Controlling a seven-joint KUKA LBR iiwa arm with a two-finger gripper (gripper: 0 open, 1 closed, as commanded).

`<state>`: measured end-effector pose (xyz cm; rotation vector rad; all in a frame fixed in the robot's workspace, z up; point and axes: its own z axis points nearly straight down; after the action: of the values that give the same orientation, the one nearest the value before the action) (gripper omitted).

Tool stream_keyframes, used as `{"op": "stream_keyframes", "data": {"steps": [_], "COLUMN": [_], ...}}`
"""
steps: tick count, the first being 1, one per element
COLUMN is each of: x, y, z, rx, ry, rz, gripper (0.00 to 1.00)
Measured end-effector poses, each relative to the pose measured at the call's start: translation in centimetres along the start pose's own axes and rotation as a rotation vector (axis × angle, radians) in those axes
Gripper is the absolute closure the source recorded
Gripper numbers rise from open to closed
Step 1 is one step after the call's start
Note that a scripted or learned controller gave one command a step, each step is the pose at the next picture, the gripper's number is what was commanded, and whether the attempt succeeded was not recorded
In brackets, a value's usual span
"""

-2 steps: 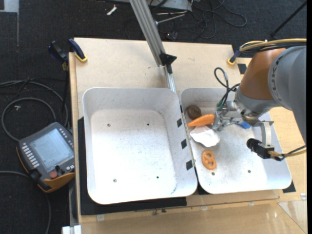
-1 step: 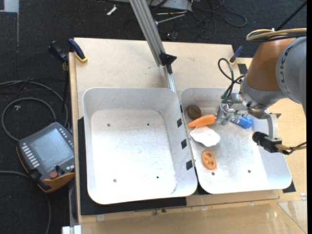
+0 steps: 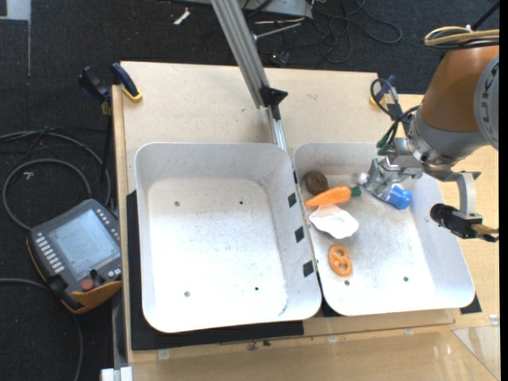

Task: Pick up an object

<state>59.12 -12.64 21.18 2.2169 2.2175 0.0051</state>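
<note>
Dark carpet with loose cables surrounds your bench (image 3: 206, 101), a pale wooden top carrying two shallow white bins side by side. Your left bin (image 3: 214, 236) shows only scuffed white floor. Your right bin (image 3: 429, 268) holds every loose item.

Objects in the right bin, from its left wall outward: a small brown round object (image 3: 315, 182) near the upper left corner; an orange carrot (image 3: 329, 198) lying just below it, tip pointing toward the arm; a white crumpled piece (image 3: 335, 223) directly under the carrot, touching or nearly touching it; an orange pretzel-shaped piece (image 3: 340, 260) lower down, apart from the rest. A blue object (image 3: 398, 196) sits at the upper middle of the bin.

Your arm (image 3: 460, 94) comes in from the right, orange band visible above the wrist. Your gripper (image 3: 379, 182) is down inside the right bin, right against the blue object and just beside the carrot's green end. You cannot tell from this angle whether the fingers are apart or together, nor whether anything sits between them.

Off the bench at left, a teach pendant (image 3: 75, 248) lies on the carpet.
</note>
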Motion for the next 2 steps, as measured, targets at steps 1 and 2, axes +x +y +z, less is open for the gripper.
{"op": "stream_keyframes", "data": {"steps": [1,2], "x": [0.0,5.3], "y": [0.1,-0.9], "z": [-2.6,-3.4], "rx": [0.002,0.007], "ry": [0.001,0.004], "rz": [-0.002,-0.008], "gripper": [1.00,1.00]}}
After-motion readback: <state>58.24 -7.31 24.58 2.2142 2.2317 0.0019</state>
